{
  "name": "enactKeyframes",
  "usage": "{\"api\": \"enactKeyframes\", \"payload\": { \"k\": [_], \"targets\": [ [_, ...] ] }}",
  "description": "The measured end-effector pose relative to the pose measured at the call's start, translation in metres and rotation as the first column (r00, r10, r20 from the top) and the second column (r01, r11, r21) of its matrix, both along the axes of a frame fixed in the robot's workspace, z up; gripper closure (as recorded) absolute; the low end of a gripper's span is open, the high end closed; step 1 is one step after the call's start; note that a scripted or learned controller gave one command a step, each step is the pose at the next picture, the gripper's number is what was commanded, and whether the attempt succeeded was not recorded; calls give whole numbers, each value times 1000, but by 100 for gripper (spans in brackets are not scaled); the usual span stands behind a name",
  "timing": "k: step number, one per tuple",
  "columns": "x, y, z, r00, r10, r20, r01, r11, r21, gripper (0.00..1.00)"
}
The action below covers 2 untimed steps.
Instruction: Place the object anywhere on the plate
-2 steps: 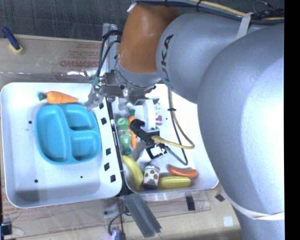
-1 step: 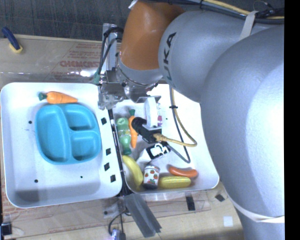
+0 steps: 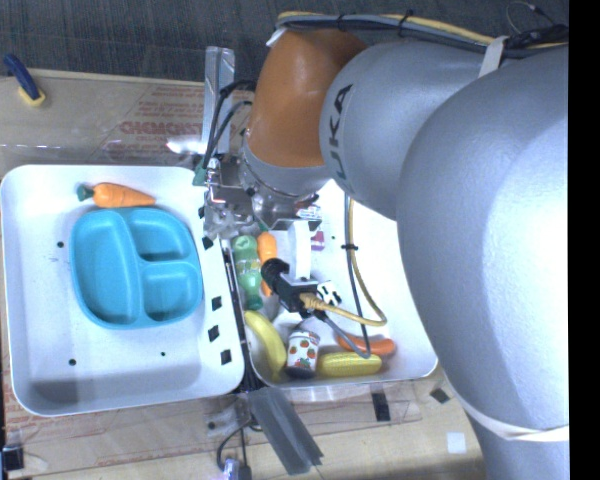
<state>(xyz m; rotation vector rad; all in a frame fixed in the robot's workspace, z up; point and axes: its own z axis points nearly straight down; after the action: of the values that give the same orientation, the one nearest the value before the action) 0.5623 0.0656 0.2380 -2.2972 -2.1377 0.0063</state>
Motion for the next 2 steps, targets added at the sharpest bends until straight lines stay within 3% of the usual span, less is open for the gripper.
{"api": "enactKeyframes", "payload": {
  "k": [1, 2],
  "targets": [
    [4, -12, -48, 997, 74, -1, -74, 997, 0, 100],
    [-52, -10, -47, 999, -37, 0, 37, 999, 0, 100]
  ]
}}
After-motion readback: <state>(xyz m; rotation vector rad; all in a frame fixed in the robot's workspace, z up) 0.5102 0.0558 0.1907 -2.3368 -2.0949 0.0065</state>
